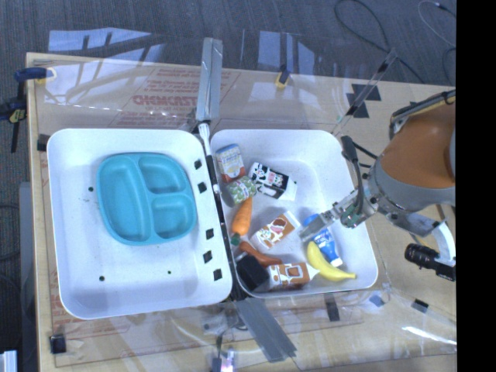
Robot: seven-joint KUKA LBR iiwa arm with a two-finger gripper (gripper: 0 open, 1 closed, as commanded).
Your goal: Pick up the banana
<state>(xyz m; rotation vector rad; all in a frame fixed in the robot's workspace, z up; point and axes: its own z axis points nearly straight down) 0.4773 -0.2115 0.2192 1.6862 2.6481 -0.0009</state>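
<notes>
1. Banana (328, 263) lies in the right bin (353, 149), near that bin's front right corner, curved, its far end tucked under or against a small blue-and-white tube (327, 245). Nothing grips it.
2. Just to the banana's left, along the bin's front edge, sit a small brown carton (288, 274) and a black block (250, 270). Both are close enough that a sideways push on the fruit would likely shove it into them.
3. A little farther back lie a red-and-white carton (275, 232), a carrot (242, 217) and a reddish sausage-like piece (257, 253).
4. End effector (346, 214) hangs just beyond the tube, close to the bin's right wall and above the clutter. I cannot tell how far apart its tips stand, since they are small and blurred, and nothing visible sits between them.
5. Likely trouble: the tube lies between the end effector and the banana, so a straight descent may catch the tube instead, or pinch both. The banana's closeness to the right wall also leaves little room on that side, so I judge a glancing contact could roll it away.
6. The arm (415, 157) enters from the tabletop's right edge, its orange band over the bin's right rim and the wrist angled down and leftward into the bin.
7. Farthest off, the left bin (70, 285) holds a blue divided tray (147, 196), well apart from the action.
</notes>
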